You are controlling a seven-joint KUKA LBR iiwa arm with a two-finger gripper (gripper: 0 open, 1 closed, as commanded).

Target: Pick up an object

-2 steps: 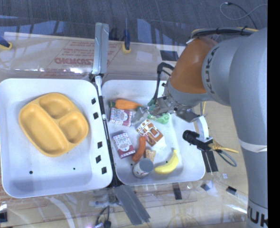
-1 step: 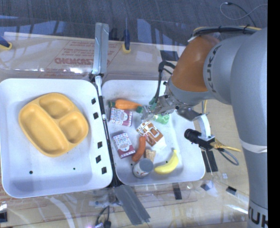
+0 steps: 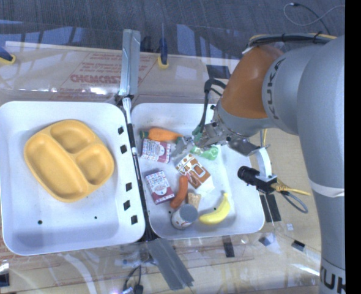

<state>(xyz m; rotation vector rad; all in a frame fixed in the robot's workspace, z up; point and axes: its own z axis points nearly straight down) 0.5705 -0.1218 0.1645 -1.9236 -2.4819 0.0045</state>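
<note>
Jaws state you cannot tell; your gripper (image 3: 199,141) hangs over the right bin (image 3: 245,222), a carrot (image 3: 163,135) at nine o'clock, a banana (image 3: 218,211) at five o'clock.

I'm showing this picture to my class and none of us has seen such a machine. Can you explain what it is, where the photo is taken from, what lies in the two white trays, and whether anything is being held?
One fixed camera looks down at a slant on a bench. The big grey shape with the orange band is a robot arm reaching in from the right. Its end effector hangs low over the right bin, by a green item; whether it grips anything cannot be seen. That bin holds a carrot, two red-and-white packets, an orange-and-white packet, a sausage, a banana and a small can. The left bin holds a yellow divided plate.
</note>
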